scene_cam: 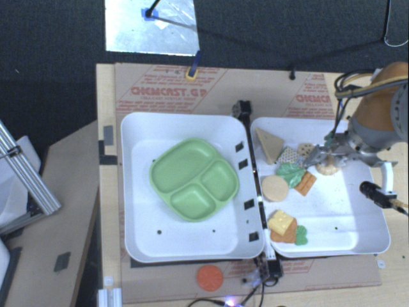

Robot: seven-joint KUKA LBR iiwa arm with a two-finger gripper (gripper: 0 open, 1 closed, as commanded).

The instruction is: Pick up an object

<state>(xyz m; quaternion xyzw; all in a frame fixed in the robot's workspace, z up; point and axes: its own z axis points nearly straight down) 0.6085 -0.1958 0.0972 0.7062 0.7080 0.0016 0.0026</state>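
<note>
Altogether one green plate (193, 179), two bins (137, 139).

arm (383, 107) cut off at right edge, small round item (328, 168) partly hidden

You see two bins, the left bin (137, 190) and the right bin (358, 229), of smooth white plastic with a soft sheen. The green divided plate (193, 179) looks like matt plastic. Under the bins lies a printed cardboard sheet (166, 88), dull and papery, on a pale, matt tabletop (70, 190). The square sheet (152, 16) beyond looks like shiny, crinkled foil. The arm's orange band (383, 107) looks smooth and glossy.
</note>
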